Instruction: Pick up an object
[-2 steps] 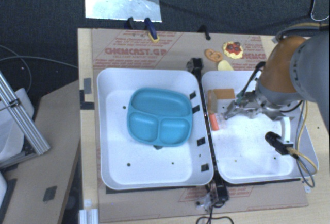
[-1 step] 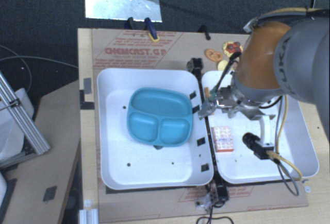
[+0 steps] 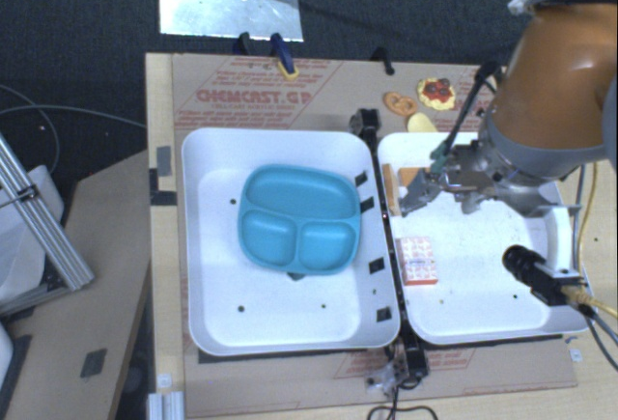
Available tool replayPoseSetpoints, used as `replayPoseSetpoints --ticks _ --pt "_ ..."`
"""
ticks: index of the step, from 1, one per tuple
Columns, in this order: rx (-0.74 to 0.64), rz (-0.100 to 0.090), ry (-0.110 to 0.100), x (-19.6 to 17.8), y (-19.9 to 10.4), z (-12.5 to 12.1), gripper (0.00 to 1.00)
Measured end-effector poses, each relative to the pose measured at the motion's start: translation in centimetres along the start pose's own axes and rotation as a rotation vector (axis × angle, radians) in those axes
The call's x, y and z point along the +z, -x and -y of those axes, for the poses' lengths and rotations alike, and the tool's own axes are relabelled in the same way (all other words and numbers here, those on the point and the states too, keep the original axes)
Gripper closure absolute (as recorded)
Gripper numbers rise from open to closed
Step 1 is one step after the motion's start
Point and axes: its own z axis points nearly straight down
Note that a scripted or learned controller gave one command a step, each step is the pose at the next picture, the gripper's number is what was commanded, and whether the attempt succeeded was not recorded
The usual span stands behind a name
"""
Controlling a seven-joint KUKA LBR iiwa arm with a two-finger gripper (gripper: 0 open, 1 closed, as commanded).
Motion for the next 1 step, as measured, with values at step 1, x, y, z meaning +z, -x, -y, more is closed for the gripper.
replayPoseSetpoints --ticks 1 --pt "-0.002 0.004 -0.01 -0.28 0.12 -0.08 1.0"
